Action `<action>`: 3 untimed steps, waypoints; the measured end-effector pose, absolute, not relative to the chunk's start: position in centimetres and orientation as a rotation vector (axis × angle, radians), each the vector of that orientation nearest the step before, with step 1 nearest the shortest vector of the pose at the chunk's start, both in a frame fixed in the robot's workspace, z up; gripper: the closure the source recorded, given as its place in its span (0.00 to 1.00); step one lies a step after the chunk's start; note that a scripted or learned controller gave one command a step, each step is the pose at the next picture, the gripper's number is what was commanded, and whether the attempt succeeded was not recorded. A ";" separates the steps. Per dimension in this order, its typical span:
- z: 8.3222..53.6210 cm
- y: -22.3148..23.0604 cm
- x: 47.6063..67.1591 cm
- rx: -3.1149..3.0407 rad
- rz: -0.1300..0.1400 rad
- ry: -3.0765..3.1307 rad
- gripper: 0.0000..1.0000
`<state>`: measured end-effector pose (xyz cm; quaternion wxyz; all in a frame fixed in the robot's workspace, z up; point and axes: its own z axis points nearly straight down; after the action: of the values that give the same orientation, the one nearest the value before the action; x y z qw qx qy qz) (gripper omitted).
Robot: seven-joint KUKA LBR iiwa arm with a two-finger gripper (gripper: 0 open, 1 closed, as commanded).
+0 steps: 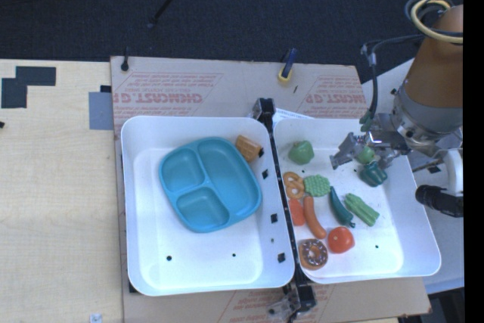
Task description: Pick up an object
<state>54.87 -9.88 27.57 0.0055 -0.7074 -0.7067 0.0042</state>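
Observation:
My gripper [366, 153] hangs over the upper right part of the right bin [412, 268]. Directly under it lies a dark green thing [373, 176], with a small light green piece [366, 156] showing right at the gripper. Whether they touch it I cannot tell. Further left in this bin are a round green fruit [301, 152], an orange pretzel [293, 184], a green textured piece [317, 185], an orange carrot [314, 217], a dark green cucumber [339, 206], a light green pod [361, 209], a red tomato [340, 239] and a donut [312, 253].
The left bin [136, 253] holds a blue divided plate [209, 183] and a brown block [248, 147] at its upper right corner. A black divider [277, 193] runs between the bins. The arm comes in from the right, above the right bin's edge.

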 end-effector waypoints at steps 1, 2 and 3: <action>28.1 -9.9 55.0 -2.218 0.003 -2.220 0.00; 22.0 -9.5 54.2 -2.215 0.009 -2.216 0.00; 17.6 -9.2 54.3 -2.216 0.008 -2.216 0.00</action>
<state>54.30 -9.15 17.63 0.0038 -0.7070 -0.7072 0.0025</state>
